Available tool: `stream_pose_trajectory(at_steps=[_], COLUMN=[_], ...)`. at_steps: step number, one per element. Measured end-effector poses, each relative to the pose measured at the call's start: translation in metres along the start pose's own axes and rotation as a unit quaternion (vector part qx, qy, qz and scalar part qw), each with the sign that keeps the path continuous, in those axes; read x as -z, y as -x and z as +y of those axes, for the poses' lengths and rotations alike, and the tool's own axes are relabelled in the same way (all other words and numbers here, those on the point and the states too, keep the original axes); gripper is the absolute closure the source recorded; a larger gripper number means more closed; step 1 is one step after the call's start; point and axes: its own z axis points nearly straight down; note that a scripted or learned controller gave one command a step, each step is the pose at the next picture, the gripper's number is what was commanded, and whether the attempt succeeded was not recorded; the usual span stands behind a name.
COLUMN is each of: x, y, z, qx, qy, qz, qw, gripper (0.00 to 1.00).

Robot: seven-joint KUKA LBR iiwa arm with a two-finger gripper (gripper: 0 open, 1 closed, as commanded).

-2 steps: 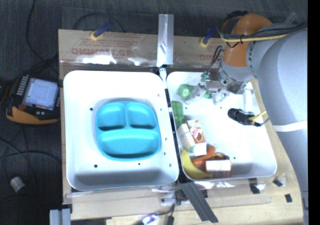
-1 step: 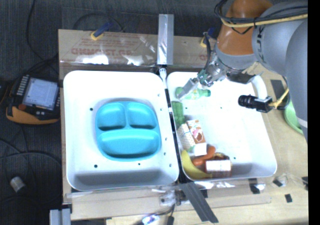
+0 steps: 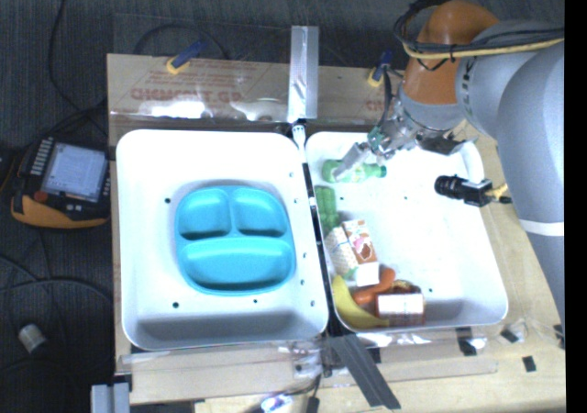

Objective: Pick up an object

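Camera view from above, gripper (image 3: 353, 163) low at the right bin's (image 3: 459, 246) eleven o'clock corner, touching a green object (image 3: 353, 172), finger spread and any hold impossible to tell, banana (image 3: 353, 308) and cartons (image 3: 353, 246) along its left wall, blue divided tray (image 3: 235, 239) in left bin (image 3: 147, 218).

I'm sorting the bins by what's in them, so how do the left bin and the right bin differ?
The left bin holds one blue divided plate, lying flat at its middle; the right bin holds several small items, among them a banana, crowded along its left wall. The gripper reaches into the right bin, not the left. Both are shallow and white.
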Motion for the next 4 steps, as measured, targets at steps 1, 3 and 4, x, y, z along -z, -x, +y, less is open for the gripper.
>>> stream_pose_trajectory(at_steps=[1, 3, 4], x=[-0.044, 0.049, 0.126], y=[0.057, 0.01, 0.051], z=[-0.024, -0.003, -0.02], qx=[-0.052, -0.083, -0.18], qy=[-0.007, 0.0, -0.001], qz=[0.005, -0.001, -0.002], qw=[0.9986, 0.9965, 0.9837], gripper=[0.0, 1.0, 1.0])
